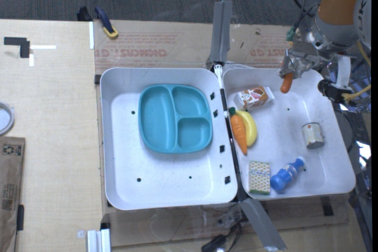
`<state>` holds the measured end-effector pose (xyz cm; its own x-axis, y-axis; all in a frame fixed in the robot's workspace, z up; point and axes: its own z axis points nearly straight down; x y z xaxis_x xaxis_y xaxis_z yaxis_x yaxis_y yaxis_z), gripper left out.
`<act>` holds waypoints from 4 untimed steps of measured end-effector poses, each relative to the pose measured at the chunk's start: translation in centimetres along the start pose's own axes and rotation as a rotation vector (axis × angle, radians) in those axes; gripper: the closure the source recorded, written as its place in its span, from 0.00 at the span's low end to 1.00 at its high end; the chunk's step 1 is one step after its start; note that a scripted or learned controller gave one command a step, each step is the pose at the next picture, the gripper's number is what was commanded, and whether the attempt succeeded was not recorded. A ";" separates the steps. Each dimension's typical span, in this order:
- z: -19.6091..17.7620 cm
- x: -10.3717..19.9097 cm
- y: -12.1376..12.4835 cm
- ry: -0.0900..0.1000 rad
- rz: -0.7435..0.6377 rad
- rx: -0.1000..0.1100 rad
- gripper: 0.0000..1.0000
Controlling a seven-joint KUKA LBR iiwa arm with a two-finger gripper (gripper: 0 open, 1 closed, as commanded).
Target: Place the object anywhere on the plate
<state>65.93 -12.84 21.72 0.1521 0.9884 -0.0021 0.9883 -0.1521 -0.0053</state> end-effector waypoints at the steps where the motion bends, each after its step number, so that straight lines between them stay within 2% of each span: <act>1: 1.2 6.2 -7.4 0.001 -0.085 0.001 1.00; 2: 1.8 11.1 -8.9 0.000 -0.236 0.001 1.00; 3: 2.8 19.3 -4.6 -0.001 -0.233 0.000 1.00; 4: 2.8 19.3 -4.5 -0.001 -0.232 0.000 0.00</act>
